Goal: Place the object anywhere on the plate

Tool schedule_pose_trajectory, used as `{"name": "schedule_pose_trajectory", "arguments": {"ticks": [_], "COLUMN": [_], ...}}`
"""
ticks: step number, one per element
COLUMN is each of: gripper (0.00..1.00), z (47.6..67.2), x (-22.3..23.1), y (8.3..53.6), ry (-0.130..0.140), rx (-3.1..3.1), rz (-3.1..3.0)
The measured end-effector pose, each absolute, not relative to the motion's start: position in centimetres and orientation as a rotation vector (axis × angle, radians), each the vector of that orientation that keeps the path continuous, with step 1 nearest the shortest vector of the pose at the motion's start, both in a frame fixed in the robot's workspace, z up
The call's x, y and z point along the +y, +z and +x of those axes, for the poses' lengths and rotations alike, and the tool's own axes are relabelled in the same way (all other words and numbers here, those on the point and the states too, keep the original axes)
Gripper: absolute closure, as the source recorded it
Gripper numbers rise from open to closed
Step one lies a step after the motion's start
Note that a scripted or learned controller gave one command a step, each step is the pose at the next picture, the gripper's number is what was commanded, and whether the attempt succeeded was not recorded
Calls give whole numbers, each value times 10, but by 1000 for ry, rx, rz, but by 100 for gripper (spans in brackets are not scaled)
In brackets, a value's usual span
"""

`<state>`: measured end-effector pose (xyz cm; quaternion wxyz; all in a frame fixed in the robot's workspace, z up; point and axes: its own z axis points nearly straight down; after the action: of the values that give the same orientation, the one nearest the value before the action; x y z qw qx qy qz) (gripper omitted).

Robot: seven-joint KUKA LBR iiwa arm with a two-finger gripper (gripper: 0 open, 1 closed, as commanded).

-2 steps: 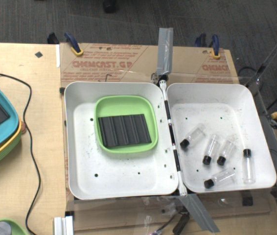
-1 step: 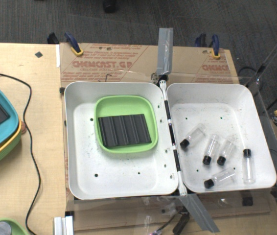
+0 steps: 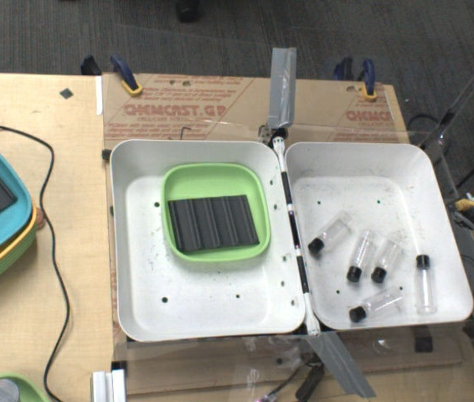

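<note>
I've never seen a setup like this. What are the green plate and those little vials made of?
The plate looks like matte moulded plastic: even lime green, rounded corners, soft raised rim. A dark ribbed insert, perhaps rubber or foam, lies in it. The vials look like clear plastic or glass, since the white bin shows through them; their black caps are probably plastic.

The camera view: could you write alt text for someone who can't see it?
Two shallow white bins sit side by side on a bench: the left bin holds a green plate carrying a dark ridged insert, and the right bin holds five clear vials with black caps.
</note>
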<state>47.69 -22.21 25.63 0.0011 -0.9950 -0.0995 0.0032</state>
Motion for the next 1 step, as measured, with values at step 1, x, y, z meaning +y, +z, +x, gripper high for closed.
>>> {"name": "schedule_pose_trajectory", "arguments": {"ticks": [1], "gripper": [0], "z": [478], "x": [-222], "y": [278], "ry": [7], "rx": [-320], "rz": [-3125]}}
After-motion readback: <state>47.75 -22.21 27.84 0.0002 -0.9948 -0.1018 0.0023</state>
